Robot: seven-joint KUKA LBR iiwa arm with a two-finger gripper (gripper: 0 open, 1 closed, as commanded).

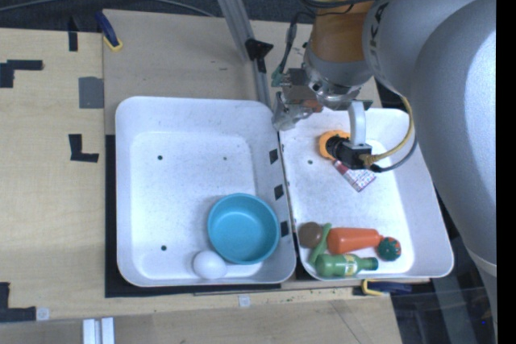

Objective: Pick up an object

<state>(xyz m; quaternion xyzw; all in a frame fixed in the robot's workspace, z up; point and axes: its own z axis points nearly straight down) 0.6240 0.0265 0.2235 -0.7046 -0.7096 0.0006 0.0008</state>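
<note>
Claw [287, 115] at 11 o'clock corner of right bin [395, 205], by divider; open or closed: cannot tell. Small card [362, 178] flat near bin centre, reddish print too small to read. Clustered along 6 o'clock edge: brown rounded lump [309, 234], smooth orange carrot [355, 238], glossy green bottle [343, 263] on its side, small green-red ball [389, 248]. Left bin [185, 165]: round blue bowl [242, 228] upright at 5 o'clock, smooth white ball [210, 263] touching bowl's 7 o'clock side
</note>
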